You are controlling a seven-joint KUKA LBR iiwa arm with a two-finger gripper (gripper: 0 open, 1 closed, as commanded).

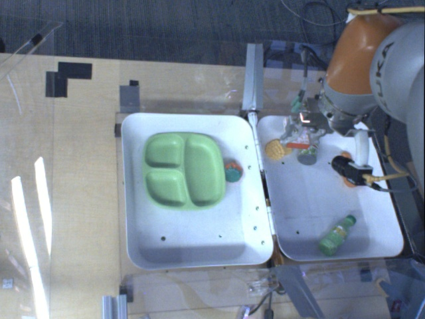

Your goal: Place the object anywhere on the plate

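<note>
Pincer (300, 137) hovers well right of the green plate (184, 170), just beside a tan object (275, 149), and whether it's apart or together, I cannot tell.

Grey rounded arm (398, 65), broad orange band above wrist, dark lettering on casing, metallic hand (302, 138).

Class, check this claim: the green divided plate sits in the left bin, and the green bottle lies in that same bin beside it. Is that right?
Not quite. The green divided plate does sit in the left bin, but the green bottle lies in the right bin, near its front corner, as the camera view shows.
</note>
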